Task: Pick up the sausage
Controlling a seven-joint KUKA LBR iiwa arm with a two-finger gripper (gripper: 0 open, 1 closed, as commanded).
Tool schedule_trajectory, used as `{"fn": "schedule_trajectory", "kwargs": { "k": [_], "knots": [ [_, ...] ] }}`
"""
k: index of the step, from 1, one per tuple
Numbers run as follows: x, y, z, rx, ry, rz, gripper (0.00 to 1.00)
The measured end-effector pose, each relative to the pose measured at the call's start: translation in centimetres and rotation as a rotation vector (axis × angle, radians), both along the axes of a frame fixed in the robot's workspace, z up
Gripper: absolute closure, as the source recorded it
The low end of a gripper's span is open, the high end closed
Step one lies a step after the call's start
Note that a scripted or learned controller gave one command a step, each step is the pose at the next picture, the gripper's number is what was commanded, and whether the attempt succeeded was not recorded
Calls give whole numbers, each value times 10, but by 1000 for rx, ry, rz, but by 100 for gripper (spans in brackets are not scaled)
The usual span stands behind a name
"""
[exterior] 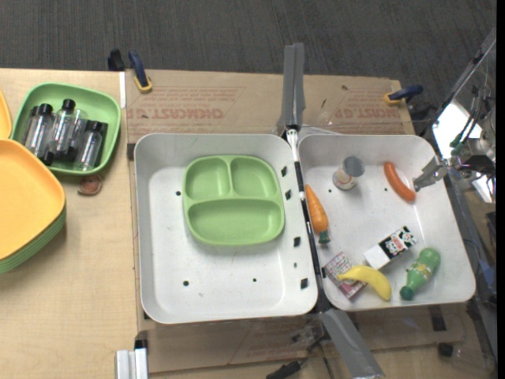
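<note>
Overhead, the sausage [399,181] lies loose in the right bin's [442,235] upper right corner, near a mushroom [344,179]. Just beside its right end sits the end effector [430,176], likely lining up a grasp; its opening I cannot tell.

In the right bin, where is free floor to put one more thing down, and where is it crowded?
In the right bin, bare floor lies in the middle, between the carrot, the sausage and the milk carton. It is crowded along the near edge, around the banana and the green bottle.
</note>
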State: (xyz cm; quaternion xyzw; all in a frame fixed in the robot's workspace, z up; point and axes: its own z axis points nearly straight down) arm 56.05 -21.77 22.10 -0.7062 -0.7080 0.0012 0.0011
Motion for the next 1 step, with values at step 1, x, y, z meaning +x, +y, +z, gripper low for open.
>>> {"fn": "schedule_trajectory", "kwargs": {
  "k": [1],
  "knots": [
    [43,-4,-63,-1,-2,144,0]
  ]
}}
